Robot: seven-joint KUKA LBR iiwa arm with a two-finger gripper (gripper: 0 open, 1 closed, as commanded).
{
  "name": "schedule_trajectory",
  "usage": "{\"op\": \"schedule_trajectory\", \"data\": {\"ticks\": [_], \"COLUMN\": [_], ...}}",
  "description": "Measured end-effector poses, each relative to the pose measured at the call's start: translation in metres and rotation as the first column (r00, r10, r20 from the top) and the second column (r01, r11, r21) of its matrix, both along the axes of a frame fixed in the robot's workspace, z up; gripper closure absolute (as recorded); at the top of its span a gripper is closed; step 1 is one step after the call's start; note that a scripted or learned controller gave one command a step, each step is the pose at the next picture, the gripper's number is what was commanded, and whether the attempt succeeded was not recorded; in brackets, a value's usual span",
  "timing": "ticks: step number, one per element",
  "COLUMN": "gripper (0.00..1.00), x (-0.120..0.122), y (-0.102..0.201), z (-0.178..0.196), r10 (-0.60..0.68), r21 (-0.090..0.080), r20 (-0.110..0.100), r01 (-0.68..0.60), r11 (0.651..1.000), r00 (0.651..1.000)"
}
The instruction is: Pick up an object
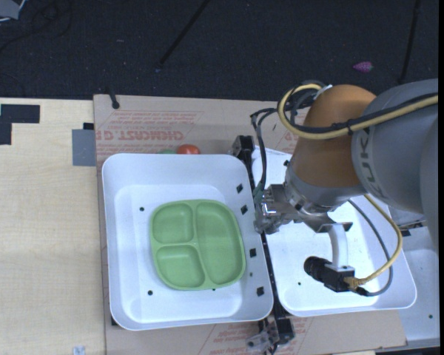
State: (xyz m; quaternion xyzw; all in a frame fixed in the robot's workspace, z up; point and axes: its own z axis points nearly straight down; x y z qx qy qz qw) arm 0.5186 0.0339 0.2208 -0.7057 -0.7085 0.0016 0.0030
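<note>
over on the left side of the camera view, the left white bin [126, 191] has a green divided plate [197, 244] lying flat in it, three compartments, sitting a bit toward the bin's right wall. that's the one obvious thing to pick up. a small red-orange object [188, 150] peeks out just behind that bin's back rim, can't tell what it is.

the arm [370, 146] comes in from the right and hangs over the right white bin [399, 291], with its orange band bulging above the wrist. the gripper [266, 217] sits low by the divider between the two bins, apart from the plate. can't tell how its claw is set. a black cable end [327, 272] dangles over the right bin floor.
</note>
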Motion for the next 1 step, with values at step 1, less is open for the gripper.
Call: {"op": "schedule_trajectory", "data": {"ticks": [1], "gripper": [1.0], "x": [0.0028], "y": [0.0581], "z": [0.0107], "r10": [0.001], "r21": [0.0], "r20": [0.003], "r01": [-0.001], "r11": [1.0], "r00": [1.0]}}
